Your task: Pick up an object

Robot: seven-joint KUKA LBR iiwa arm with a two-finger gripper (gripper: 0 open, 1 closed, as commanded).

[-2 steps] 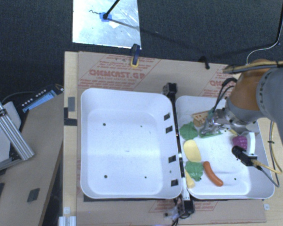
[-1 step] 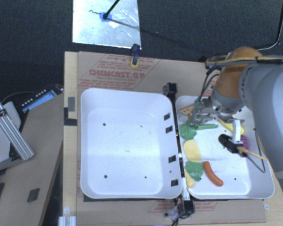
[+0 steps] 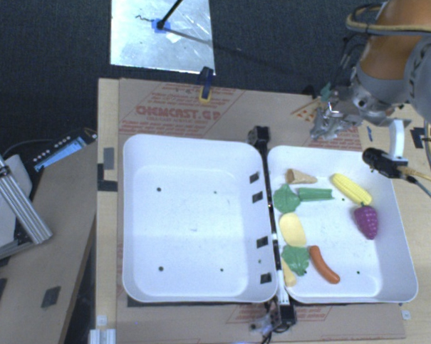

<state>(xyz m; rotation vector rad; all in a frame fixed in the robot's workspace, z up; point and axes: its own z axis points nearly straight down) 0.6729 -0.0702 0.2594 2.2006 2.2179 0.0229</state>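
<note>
Cardboard-covered surface [image 3: 175,105] carries 2 white bins. Right bin [image 3: 394,243] holds corn [image 3: 352,188], grapes [image 3: 366,221], carrot [image 3: 324,264], lemon [image 3: 293,229], greens. Gripper [image 3: 330,127] hangs beyond bin's far rim, nothing between jaws; opening cannot tell.

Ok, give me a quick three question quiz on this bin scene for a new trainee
1. True or false: the toys lie in the right bin.
2. Which toy lies nearest the purple grapes? A) yellow corn B) orange carrot C) yellow lemon
3. Fill in: the gripper is above the cardboard, beyond the right bin's ___ edge.

Key: 1 true; 2 A; 3 far.
</note>
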